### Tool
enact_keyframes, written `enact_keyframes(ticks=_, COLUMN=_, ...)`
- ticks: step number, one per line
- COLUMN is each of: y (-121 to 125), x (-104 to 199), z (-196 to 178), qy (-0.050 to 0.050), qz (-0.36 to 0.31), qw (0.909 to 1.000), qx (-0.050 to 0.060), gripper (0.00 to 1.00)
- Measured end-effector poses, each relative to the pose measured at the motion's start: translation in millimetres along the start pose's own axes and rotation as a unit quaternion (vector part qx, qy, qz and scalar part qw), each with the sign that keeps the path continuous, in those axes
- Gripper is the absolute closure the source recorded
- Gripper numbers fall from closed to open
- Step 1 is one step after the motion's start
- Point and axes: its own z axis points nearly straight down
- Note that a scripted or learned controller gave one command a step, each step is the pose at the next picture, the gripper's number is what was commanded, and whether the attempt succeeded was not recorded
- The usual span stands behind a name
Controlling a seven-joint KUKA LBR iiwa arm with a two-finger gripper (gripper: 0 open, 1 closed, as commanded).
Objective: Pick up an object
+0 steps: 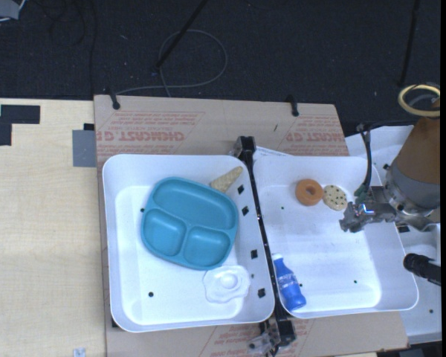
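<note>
The gripper [354, 218] hovers low in the right bin [334, 274], beside the cracker [334, 196]; finger state unclear.

In the left bin we see a blue divided plate [189, 222] with three compartments, lying flat and a little turned. A beige wedge [227, 178] lies at its upper right edge, touching it or nearly so. A white fried-egg piece [226, 283] lies just below the plate. In the right bin we see an orange ring like a doughnut [308, 192], a pale dotted cookie [334, 197] just beside it, and a blue bottle [288, 283] lying on its side against the left wall.
</note>
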Motion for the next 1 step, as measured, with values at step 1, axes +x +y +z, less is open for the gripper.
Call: enact_keyframes(ticks=1, y=5.7, x=55.8, z=6.1, qy=0.002, qz=-0.002, qw=1.0000, qx=0.003, gripper=1.00)
